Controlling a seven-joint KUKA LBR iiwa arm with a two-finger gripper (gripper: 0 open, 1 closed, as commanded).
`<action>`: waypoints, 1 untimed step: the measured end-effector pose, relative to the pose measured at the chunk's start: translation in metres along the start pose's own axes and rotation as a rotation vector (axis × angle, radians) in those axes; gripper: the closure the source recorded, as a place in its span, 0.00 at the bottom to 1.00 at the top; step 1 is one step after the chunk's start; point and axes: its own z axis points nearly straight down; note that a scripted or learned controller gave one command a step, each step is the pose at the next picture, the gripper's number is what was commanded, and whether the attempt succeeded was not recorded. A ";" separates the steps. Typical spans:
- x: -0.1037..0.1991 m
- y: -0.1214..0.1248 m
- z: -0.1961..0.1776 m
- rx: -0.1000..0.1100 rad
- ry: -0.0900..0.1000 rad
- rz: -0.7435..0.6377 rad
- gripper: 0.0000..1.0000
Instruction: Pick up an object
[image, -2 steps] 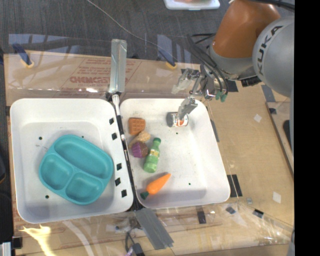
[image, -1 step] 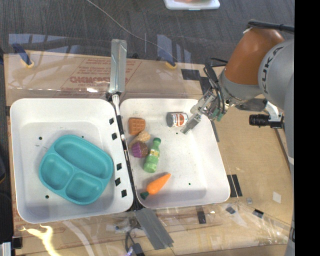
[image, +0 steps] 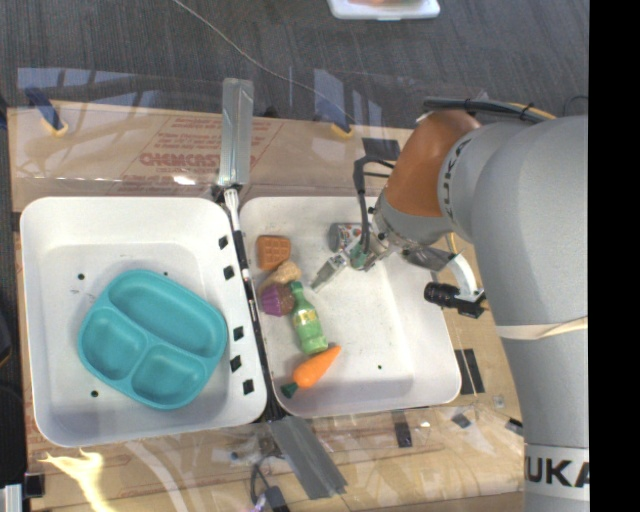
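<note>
A green bottle (image: 306, 322) is lying among toy foods crowding the right bin's (image: 420, 375) left wall, the carrot (image: 316, 367) nearest its front-left corner; the gripper (image: 335, 264) is hovering just beside them, fingers spread and holding nothing.

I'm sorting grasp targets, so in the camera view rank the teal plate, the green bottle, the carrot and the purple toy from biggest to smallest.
1. teal plate, far the largest
2. green bottle
3. carrot, close to the bottle in length, so that order is unsure
4. purple toy, the smallest
</note>
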 end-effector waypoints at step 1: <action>-0.019 0.022 0.002 0.013 0.009 0.400 0.00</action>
